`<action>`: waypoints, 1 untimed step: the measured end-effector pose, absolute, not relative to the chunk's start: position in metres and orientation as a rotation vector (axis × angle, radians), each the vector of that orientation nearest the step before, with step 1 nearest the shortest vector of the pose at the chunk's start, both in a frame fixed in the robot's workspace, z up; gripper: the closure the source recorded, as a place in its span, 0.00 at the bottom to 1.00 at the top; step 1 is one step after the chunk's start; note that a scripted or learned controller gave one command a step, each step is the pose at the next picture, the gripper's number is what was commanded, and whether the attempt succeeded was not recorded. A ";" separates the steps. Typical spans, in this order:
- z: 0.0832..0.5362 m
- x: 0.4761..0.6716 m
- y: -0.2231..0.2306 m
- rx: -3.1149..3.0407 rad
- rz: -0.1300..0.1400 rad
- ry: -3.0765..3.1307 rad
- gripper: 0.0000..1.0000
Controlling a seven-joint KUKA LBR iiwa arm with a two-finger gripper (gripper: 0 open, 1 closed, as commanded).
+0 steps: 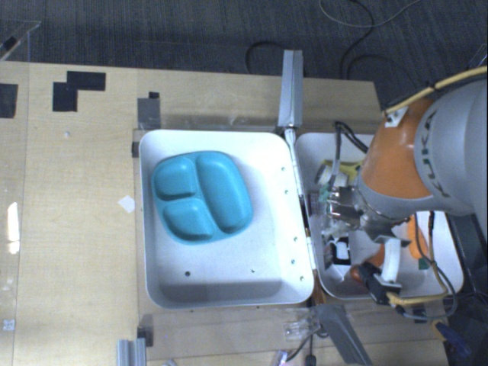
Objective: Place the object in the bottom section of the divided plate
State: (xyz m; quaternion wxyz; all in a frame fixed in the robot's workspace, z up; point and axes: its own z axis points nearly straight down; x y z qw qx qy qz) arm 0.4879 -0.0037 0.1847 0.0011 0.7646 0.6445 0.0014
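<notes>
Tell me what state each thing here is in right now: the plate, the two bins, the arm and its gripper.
Blue plate: lying flat in the left bin, nothing in any of its three sections.
Left bin: holding the plate.
Right bin: largely covered by the arm.
Arm: bent down over the right bin.
Gripper: low inside the right bin, apart from the plate.

Grey arm, bright orange band above the wrist. Well off to the gripper's far side, a plain turquoise divided plate, no pattern, in a white bin. There's a second white bin beneath the gripper. Close behind it, an orange sliver, possibly an object. Pale wood bench, black patches farthest away.
</notes>
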 end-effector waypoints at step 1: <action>0.244 0.488 0.054 2.110 0.006 2.323 1.00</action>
